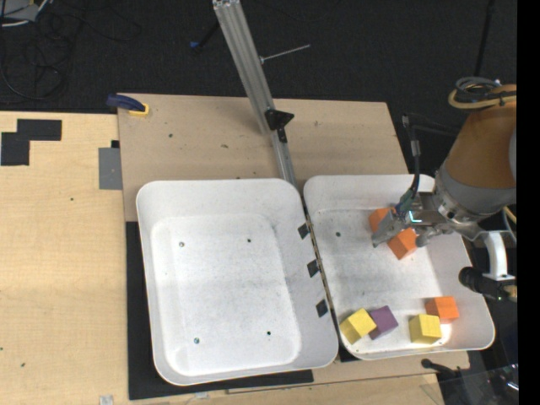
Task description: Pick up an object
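Note:
My gripper hangs low over the upper middle of the right bin, reaching in from the right. Two orange blocks sit right at it: one on its upper left, the other just below it. Both look to be touching the gripper, and I cannot tell whether either is held. Along the bin's front lie a yellow block, a purple block against it, a second yellow block and a third orange block.
The left bin stands beside the right one, joined by black clips. A slanted aluminium bar rises behind the bins. A small blue and yellow clamp lies at the bench's far left corner.

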`<action>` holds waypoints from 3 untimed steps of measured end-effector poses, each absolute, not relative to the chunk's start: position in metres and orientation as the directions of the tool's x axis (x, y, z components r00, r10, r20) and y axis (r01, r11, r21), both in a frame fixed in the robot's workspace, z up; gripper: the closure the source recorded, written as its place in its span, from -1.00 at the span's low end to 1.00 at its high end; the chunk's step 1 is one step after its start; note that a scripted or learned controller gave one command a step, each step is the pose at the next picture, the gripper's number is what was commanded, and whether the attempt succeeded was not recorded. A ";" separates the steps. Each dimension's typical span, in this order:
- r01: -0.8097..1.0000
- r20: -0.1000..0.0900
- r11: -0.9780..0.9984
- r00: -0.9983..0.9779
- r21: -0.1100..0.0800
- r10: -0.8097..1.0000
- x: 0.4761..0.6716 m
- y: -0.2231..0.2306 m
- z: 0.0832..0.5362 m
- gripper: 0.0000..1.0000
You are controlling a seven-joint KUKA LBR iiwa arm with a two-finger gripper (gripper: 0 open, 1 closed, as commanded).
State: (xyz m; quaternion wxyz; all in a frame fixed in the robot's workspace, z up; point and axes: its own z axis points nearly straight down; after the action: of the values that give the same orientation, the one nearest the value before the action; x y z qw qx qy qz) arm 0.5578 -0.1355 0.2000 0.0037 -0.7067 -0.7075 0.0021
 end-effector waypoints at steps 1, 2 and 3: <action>1.000 0.001 -0.002 0.002 -0.003 1.000 0.559 -0.137 0.202 -1.00; 1.000 0.002 0.000 0.000 -0.009 1.000 0.550 -0.129 0.150 -1.00; 1.000 0.002 -0.001 0.001 -0.009 1.000 0.548 -0.127 0.095 -1.00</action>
State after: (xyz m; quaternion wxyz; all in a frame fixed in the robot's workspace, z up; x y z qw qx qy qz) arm 0.5480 -0.1273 0.0952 0.0042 -0.7074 -0.7068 0.0024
